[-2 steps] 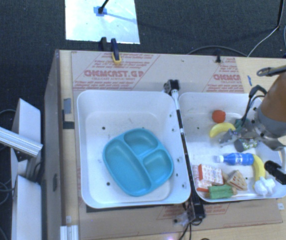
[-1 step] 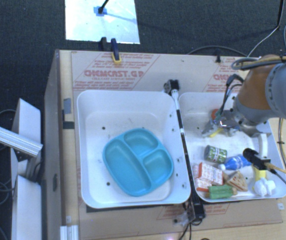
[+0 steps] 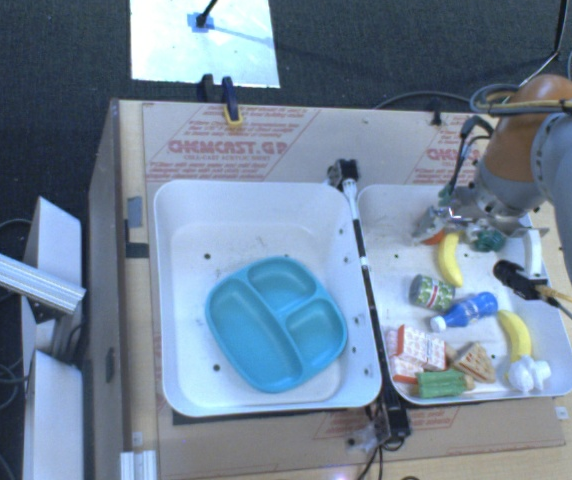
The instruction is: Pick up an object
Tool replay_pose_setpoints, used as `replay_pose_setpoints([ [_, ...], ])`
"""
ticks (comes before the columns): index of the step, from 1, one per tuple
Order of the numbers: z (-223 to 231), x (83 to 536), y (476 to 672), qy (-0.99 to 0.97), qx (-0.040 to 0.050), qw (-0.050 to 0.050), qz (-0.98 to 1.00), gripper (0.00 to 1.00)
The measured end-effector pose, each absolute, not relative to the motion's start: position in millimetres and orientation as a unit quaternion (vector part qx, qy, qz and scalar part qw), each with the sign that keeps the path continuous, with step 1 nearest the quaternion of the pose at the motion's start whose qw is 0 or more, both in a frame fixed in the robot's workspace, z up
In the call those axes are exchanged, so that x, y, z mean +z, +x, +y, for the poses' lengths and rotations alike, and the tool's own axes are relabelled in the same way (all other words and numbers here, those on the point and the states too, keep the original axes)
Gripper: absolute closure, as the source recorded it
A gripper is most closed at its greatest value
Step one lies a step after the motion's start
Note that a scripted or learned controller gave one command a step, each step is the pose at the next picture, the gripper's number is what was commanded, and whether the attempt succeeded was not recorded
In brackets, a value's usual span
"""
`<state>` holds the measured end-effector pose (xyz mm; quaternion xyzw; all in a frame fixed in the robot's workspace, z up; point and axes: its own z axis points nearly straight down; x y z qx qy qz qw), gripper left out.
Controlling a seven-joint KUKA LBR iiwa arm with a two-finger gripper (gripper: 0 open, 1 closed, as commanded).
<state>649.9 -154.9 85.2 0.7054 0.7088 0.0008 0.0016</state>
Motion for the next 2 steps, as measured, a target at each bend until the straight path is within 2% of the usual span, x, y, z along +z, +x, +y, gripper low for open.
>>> replay_pose_setpoints([
  [1, -155, 96, 650.4, 0.704, 0.0006, 0.002, 0.710, 1.00],
  [2, -75, 186, 638.6, 0.705, 0.0023, 0.002, 0.709, 1.00],
])
